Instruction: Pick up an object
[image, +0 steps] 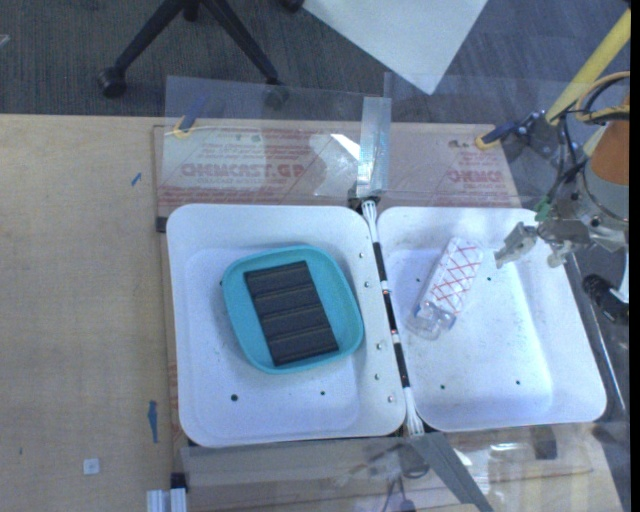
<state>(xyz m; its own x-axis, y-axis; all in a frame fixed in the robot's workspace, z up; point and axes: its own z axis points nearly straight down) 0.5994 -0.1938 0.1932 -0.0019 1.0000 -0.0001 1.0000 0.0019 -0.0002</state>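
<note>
Left of frame: a teal plastic dish (291, 307) with dark ribbed inset. Right: a clear bottle (449, 286) with a red-crosshatched white label, in shallow white bins (520, 395).

Wooden bench (80, 300) with clear sheet (300, 165).
Chair base (190, 40) and white board (400, 35) sit on the floor behind.

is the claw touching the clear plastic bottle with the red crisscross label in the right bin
Apart. The camera view shows bare white bin floor between the claw and the clear plastic bottle with the red crisscross label, which lies tilted in the right white bin.
</note>
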